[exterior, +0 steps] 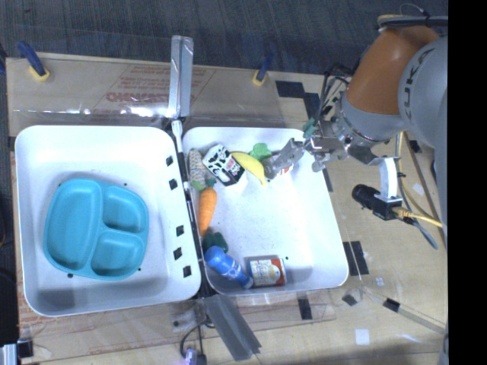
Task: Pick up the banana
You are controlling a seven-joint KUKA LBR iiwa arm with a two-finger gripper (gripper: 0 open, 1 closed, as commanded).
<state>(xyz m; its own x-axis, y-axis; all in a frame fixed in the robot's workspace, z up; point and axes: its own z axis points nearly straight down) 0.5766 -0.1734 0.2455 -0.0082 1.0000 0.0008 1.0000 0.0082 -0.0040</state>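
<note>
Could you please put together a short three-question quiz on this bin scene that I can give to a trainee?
1. True or false: the banana lies in the left bin.
2. Multiple choice: what sits in the left bin? A) a can B) a blue divided tray C) a carrot
3. Short answer: which thing lies closest to the gripper: the carrot, the banana, or the can?

Key:
1. False; it lies in the right bin, near the far wall.
2. B
3. The banana; the gripper is just to its right in the camera view.
</note>
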